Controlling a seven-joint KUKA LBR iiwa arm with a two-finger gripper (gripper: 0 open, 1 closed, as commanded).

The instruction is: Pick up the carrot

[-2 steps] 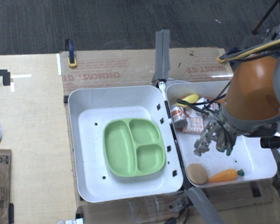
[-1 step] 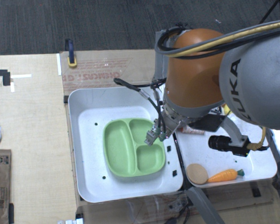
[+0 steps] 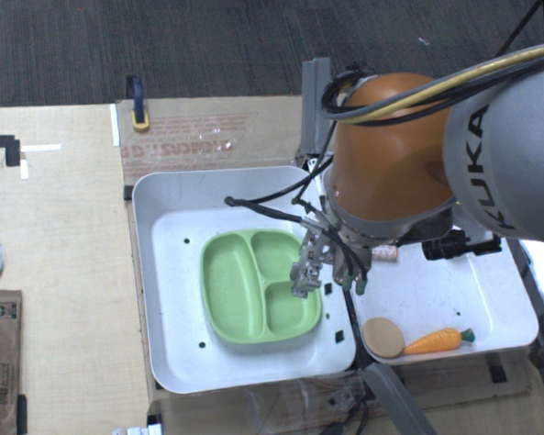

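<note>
Meanwhile the carrot [image 3: 435,342] lies in the right bin [image 3: 500,336]; the gripper [image 3: 305,279], jaws unreadable, hangs over the green tray [image 3: 240,287]

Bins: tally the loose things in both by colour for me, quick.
Green: 1, the divided plate in the left bin.
Orange: 1, the carrot in the right bin.
Tan: 1, the round disc beside the carrot.
Total: 3.

Pale wooden bench [image 3: 52,225] beneath dark grey carpeted floor [image 3: 151,35].
</note>
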